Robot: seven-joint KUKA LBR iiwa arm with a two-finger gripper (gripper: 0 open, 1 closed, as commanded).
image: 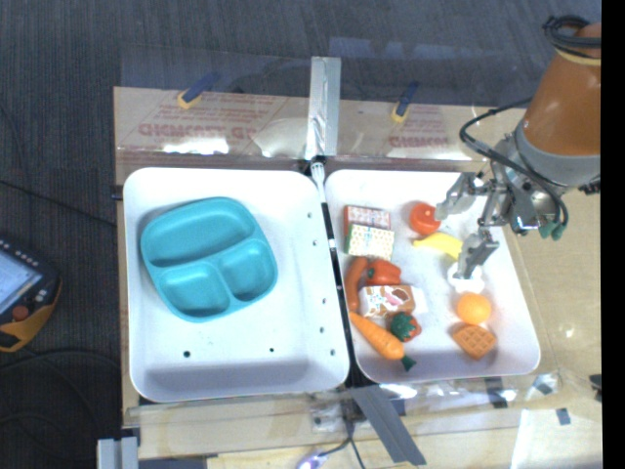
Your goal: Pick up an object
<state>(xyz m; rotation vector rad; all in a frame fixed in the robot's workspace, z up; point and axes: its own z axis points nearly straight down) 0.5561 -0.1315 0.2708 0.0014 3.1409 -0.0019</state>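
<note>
My gripper (468, 225) hangs over the right part of the right bin (518, 311), open, with its two fingers spread apart. A yellow banana toy (437, 244) lies just left of the gap between them, and a red tomato toy (423, 217) sits beside the upper finger. Under the lower finger (479, 250) lies a small white piece (467, 279). Nothing is held between the fingers. An orange ball (474, 308) and a waffle toy (474, 340) lie nearer the front.
The right bin also holds a dotted box (368, 230), a red pepper (376, 272), a printed packet (387, 301) and a carrot (376, 338). A blue divided tray (207, 256) lies in the left bin (156, 360). A metal divider (324, 115) stands behind the bins.
</note>
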